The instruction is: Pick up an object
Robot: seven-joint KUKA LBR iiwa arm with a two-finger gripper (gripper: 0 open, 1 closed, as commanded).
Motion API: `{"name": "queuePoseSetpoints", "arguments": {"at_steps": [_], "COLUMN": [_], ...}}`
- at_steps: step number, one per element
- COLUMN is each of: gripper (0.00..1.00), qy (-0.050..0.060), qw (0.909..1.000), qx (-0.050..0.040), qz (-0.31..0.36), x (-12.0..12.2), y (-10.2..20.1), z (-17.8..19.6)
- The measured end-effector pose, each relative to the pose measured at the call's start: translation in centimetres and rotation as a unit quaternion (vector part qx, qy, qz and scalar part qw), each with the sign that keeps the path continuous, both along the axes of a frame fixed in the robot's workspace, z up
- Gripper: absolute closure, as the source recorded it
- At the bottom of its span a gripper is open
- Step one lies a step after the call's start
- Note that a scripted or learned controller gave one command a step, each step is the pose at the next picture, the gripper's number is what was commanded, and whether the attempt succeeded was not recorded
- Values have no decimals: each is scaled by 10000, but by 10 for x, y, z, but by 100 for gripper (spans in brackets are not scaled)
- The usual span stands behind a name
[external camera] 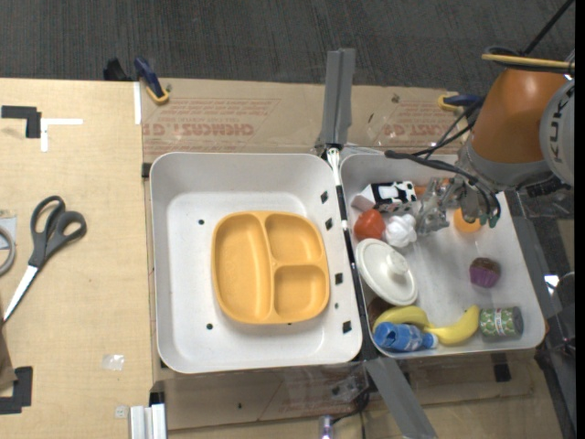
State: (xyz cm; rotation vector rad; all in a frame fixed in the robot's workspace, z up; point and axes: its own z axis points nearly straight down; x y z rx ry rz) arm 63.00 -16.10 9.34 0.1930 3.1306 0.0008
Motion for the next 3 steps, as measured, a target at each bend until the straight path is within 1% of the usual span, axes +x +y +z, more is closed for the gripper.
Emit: {"name": "queuePoseSetpoints", "arguments": {"at_steps": [1,2,3], "gripper": [100,0,0], "qy": [-18,27,-4], "qw": [9941,9941,9976], "qx": [-21,-1,-4], "qz": [1085,1086,696], "x": [12,10,-6], "y": [-61,-61,-61], "z": [2,1,0]}}
